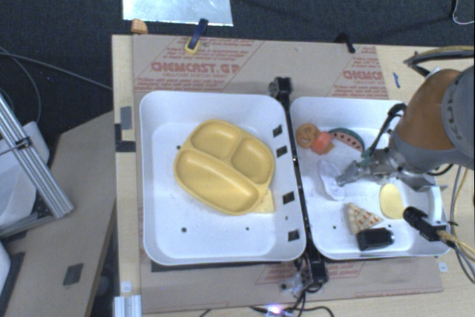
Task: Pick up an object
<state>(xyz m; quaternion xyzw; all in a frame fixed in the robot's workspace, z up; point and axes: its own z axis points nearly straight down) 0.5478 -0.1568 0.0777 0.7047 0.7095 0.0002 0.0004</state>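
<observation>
My gripper (347, 177) is low in the right bin (315, 115), reaching in from the right, with its tip at a pale translucent object (331, 183) lying on the bin floor. An orange-and-peach toy fruit (314, 138) and a watermelon slice (346, 138) lie just behind it. In front of it rests a pizza slice (361, 217), with a black block (375, 238) at the bin's front. A yellow round piece (390, 200) sits beside the wrist, partly hidden by the arm.
The left bin (159, 234) holds a large yellow divided plate (223, 165). The divider between the bins (291, 167) runs just left of the gripper. Cardboard (223, 67) lies behind the bins, with a yellow-and-blue tool (196, 37) on it.
</observation>
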